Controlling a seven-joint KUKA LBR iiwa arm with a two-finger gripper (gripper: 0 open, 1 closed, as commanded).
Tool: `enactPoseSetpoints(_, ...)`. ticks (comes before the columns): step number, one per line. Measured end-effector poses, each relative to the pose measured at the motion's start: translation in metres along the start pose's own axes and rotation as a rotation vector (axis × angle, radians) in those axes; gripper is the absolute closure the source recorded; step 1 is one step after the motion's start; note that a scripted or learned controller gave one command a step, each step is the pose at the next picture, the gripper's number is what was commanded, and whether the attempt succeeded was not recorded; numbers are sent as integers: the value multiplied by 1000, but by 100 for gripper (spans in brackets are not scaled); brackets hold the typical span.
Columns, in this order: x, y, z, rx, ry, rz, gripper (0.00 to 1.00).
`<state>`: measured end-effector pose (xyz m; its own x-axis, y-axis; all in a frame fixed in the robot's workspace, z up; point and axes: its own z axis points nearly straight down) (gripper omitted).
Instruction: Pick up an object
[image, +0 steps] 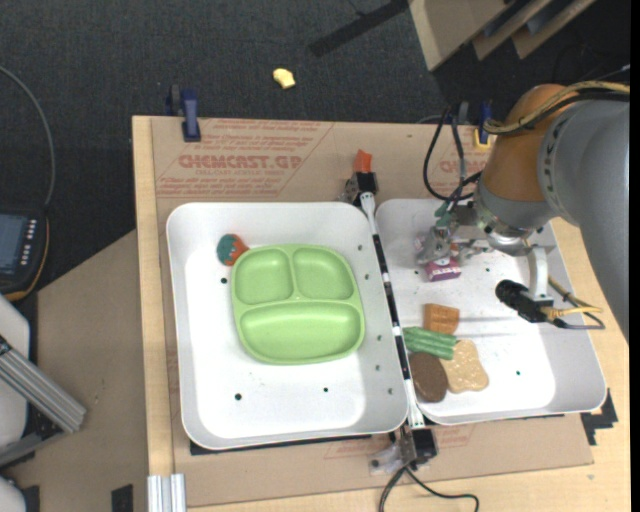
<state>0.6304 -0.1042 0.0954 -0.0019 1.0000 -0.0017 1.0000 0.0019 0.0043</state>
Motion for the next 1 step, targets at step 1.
enactPoseSetpoints(1,50,-70,-94,5,5,-2,100)
